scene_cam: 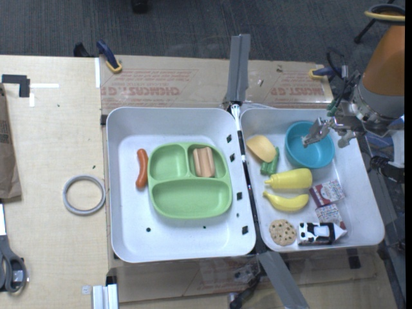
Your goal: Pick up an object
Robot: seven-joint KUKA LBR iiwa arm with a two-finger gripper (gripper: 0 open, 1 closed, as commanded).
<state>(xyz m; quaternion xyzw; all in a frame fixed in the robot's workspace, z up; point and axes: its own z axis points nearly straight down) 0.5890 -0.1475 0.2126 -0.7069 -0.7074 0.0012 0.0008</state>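
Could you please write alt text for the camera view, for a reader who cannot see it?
The gripper hangs over a blue bowl in the right bin, which also holds a yellow bottle, a banana and a cookie. The left bin holds a green tray with a hot dog, beside a sausage.

The arm (386, 63) is bulky and rounded, with a broad orange band above a grey wrist collar. Below that, the claw (320, 132) is small, metallic grey, with thin fingers.
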